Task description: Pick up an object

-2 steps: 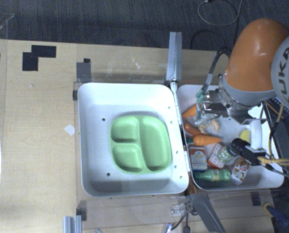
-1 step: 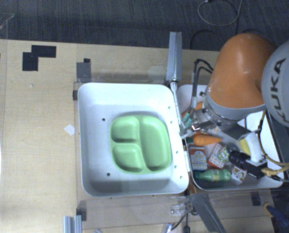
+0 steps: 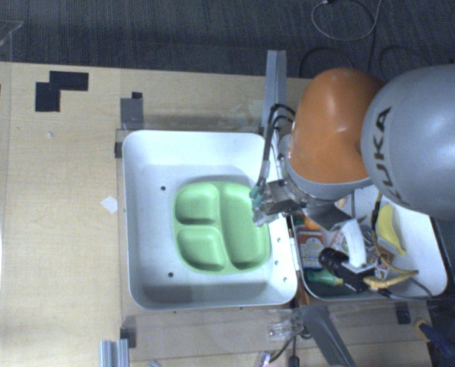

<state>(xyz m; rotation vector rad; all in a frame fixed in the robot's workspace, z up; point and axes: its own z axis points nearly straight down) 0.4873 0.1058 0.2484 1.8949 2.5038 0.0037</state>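
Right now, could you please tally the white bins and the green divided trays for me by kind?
White bins: 2, the left bin and the right bin, the latter partly hidden by the arm.
Green divided trays: 1, the green tray lying in the left bin.
Total: 3

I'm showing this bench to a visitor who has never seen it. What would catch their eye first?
Probably the big grey arm with its orange band, looming in from the right over the bins. Next, the bright green divided tray lying in the left white bin, with the pincer at its right edge. The right bin holds a jumble of small items.
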